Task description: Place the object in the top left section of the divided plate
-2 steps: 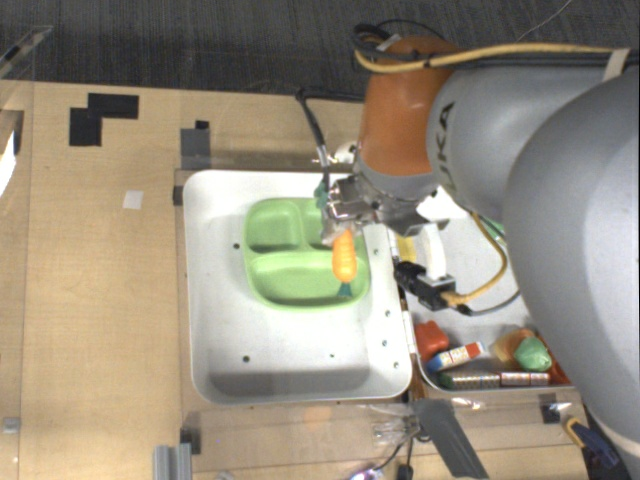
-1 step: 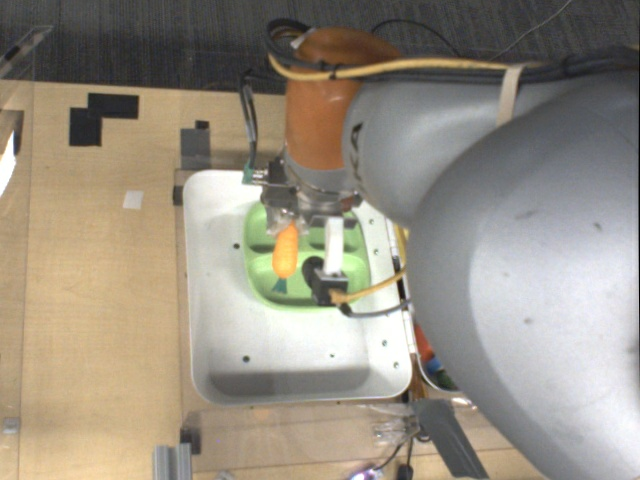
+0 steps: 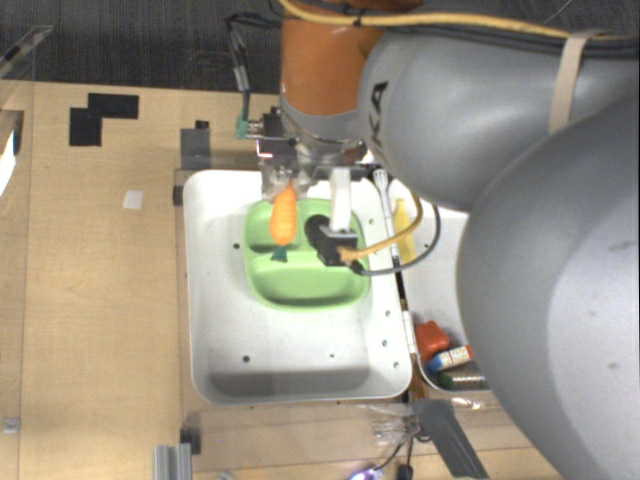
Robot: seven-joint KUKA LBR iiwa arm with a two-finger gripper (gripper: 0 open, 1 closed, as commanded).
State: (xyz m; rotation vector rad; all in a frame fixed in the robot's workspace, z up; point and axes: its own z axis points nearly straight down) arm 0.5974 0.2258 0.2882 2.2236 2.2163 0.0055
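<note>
A green divided plate [image 3: 300, 278] lies in the left white bin [image 3: 215, 298]. An orange toy carrot [image 3: 284, 218] hangs upright over the plate's upper left part, its green leafy end [image 3: 279, 256] pointing down. My gripper [image 3: 286, 186] is directly above it, and the carrot's upper end sits between the fingers, which are shut on it. The grey arm with its orange band [image 3: 325, 28] hides the far part of the plate and the bin behind it.
The right bin holds a yellow item [image 3: 403, 218] near the divider, and a red object [image 3: 431, 338] with a small labelled pack [image 3: 455, 358] at its front. The arm's big grey body covers most of that bin. The wooden bench [image 3: 90, 268] lies open to the left.
</note>
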